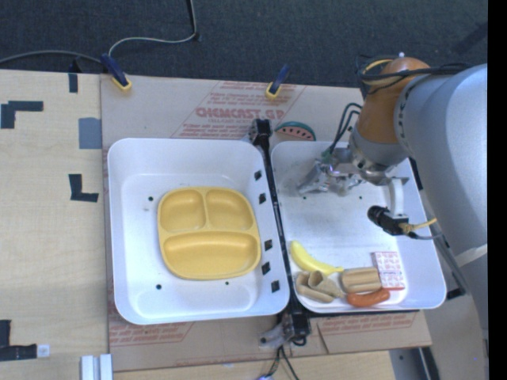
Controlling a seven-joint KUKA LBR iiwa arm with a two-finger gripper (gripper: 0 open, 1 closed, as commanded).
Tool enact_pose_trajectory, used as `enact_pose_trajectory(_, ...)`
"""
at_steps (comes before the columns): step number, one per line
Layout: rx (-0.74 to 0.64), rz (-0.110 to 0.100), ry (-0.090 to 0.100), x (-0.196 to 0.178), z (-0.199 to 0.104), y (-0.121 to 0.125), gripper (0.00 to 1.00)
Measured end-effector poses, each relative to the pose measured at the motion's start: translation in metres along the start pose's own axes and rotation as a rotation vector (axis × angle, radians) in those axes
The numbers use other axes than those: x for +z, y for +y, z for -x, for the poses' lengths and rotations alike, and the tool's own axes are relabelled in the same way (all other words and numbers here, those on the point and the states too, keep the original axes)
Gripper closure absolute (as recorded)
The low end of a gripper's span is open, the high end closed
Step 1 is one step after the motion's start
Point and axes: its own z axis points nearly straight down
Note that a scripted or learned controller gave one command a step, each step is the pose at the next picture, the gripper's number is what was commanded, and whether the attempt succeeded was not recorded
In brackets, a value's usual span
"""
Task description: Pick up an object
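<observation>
Two shallow white bins sit side by side on the surface [47, 212], the tool [310, 182] low over the right bin [341, 228].
Its fingers spread narrowly, holding nothing, in the far part. A yellow plastic banana [310, 259], tan bread rolls [337, 282] and orange sausage [368, 298] lie along the near edge; a yellow divided plate [209, 233] fills the left bin [131, 212].

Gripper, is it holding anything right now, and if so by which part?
Nothing is held. The gripper hangs over a bare stretch of the right bin, apart from the banana and other toy food near its front edge.

Tray [209, 233] in left bin [127, 212]
</observation>
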Motion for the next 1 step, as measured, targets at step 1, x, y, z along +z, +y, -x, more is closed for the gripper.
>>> enact_pose_trajectory(1, 0.001, 0.003, -0.001, 0.0038, -0.0034, 0.0303, 0.00)
